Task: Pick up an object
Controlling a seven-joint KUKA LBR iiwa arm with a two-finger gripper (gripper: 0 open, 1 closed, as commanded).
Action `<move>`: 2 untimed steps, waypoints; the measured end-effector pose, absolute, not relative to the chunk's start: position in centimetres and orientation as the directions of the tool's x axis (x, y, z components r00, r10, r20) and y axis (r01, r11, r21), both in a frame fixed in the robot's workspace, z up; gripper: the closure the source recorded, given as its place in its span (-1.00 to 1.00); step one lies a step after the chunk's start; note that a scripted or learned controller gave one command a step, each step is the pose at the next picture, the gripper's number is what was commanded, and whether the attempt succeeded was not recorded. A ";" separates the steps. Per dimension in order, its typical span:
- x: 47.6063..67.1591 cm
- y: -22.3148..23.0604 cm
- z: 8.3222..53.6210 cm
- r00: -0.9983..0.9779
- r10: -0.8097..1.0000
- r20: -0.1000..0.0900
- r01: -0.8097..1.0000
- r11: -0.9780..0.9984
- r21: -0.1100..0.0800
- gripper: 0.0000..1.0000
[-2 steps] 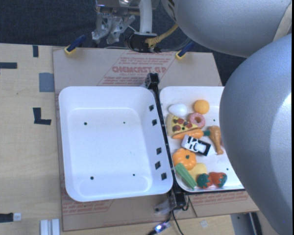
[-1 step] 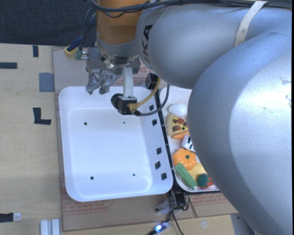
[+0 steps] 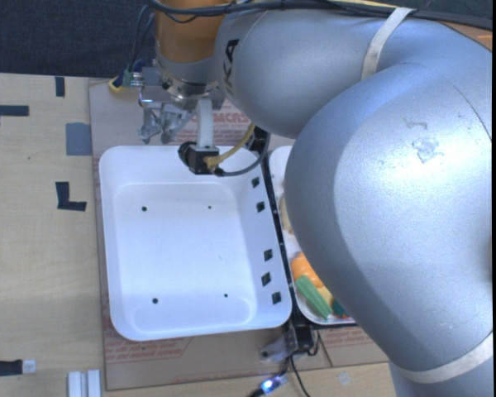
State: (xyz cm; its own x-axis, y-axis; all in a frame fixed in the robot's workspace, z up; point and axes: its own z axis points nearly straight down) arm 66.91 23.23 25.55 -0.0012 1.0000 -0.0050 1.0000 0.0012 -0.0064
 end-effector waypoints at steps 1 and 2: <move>67.0 23.4 42.9 -0.004 1.000 0.003 1.000 0.004 0.012 1.00; 66.6 23.3 27.5 -0.001 1.000 -0.008 1.000 0.001 -0.021 1.00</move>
